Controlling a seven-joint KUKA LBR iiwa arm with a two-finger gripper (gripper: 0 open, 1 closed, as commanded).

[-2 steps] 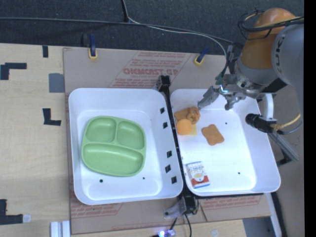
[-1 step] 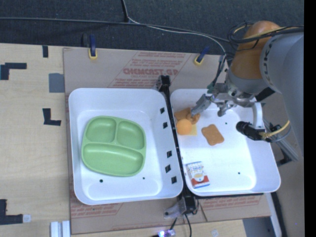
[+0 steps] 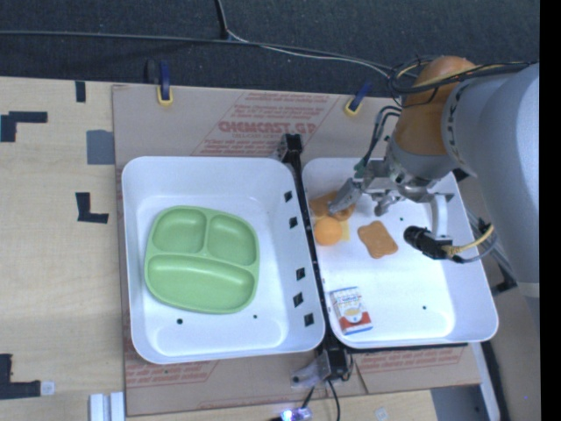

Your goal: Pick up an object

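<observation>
— Wooden desk (image 3: pixel 53 261) below, with a brown cardboard sheet (image 3: pixel 254 121) laid on it and two white bins side by side on that. What sits in the left bin (image 3: pixel 140 178)?

— One green plate (image 3: pixel 202 260) with three compartments, lying flat near the middle.

— And the right bin (image 3: pixel 465 314)?

— Four things. An orange ball (image 3: pixel 327 231) lies close to the left wall. Just above it is an orange-brown piece (image 3: pixel 323 205), partly hidden by the arm's tip. A tan slice like toast (image 3: pixel 378 239) lies to the right of the ball, apart from it. A small white carton (image 3: pixel 351 310) with red and blue print lies near the front edge, well apart from the others.

— Where is the arm?

— The grey arm (image 3: pixel 504 156) comes in from the right, its orange band above the wrist. The jaws (image 3: pixel 364 197) are low over the back left part of the right bin, one finger right at the orange-brown piece, the other toward the toast.

— Are they holding anything?

— They stand apart, and nothing sits between them. All four things lie on the bin floor.
</observation>
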